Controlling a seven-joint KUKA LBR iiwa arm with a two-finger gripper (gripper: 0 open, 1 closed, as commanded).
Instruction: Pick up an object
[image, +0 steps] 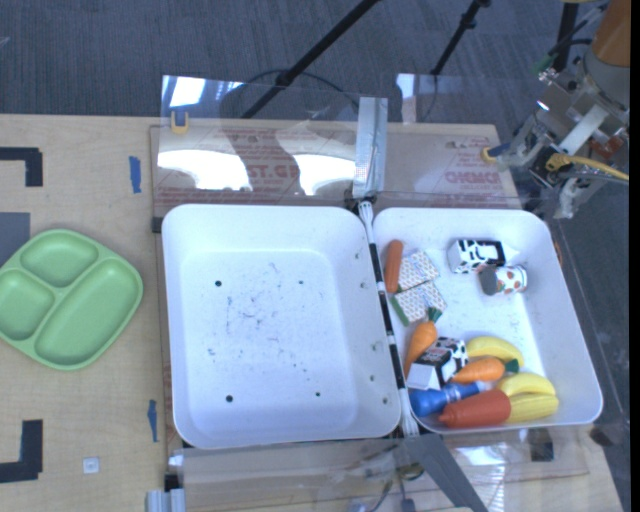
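The right bin (565, 300) holds several toy foods. A carrot (393, 262) lies along its left wall, beside two waffle pieces (419, 269). A black-and-white cow toy (477, 253) and a red-and-white piece (505, 280) sit near the back. At the front, piled close together, are another carrot (421, 340), a banana (494, 349), a yellow piece (532, 391), a red pepper (482, 408) and a blue piece (430, 402). My gripper (556, 160) hangs above the bin's back right corner, apart from every object.
The left bin (265, 320) sits beside the right one, with a shared rim between them. A green divided plate (65, 297) rests on the bench at the far left. Clear panels (300, 150) stand behind both bins.
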